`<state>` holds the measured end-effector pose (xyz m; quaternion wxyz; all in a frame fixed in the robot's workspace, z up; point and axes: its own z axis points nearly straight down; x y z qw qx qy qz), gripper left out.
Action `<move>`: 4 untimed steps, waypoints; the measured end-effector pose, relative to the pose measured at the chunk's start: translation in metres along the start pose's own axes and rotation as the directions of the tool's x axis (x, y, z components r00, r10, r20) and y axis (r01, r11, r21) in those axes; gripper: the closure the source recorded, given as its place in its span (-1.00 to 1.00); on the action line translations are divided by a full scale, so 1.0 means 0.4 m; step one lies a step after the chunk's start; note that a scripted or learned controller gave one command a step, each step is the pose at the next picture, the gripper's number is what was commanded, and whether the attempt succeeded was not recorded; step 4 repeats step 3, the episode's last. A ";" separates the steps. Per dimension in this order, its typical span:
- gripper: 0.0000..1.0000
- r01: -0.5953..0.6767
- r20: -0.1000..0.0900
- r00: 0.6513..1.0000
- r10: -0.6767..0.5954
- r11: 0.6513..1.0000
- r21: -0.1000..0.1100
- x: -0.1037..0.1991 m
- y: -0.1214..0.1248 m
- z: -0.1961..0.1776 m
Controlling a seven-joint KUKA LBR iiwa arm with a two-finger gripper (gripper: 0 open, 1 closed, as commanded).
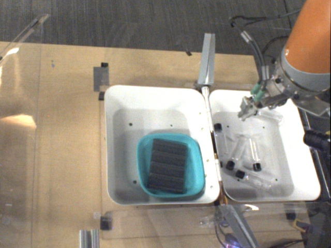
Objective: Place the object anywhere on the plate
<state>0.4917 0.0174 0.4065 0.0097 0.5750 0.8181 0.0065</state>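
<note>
A teal square plate [143, 156] sits in the left bin [121, 138], toward its front. A dark grey ridged block [166, 165] lies flat on the plate. In the right bin [295, 185] several clear vials [240, 150] with black caps lie loose near the middle and front. My gripper [247, 109] hangs over the back of the right bin, above and behind the vials, with the orange-banded wrist [310, 30] behind it. Nothing can be seen in the gripper.
A metal post [207, 61] stands behind the seam between the two bins. Cables [256, 45] run along the arm at the back right. The wooden bench [51, 138] stretches out to the left of the bins.
</note>
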 end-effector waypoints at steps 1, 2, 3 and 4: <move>1.00 0.222 -0.011 0.975 -0.222 0.975 0.015 0.073 0.006 0.443; 1.00 0.463 -0.014 0.886 -0.463 0.886 0.010 0.105 0.167 0.529; -1.00 0.462 -0.014 0.887 -0.462 0.887 0.010 0.105 0.166 0.529; -1.00 0.462 -0.014 0.887 -0.462 0.887 0.010 0.105 0.166 0.529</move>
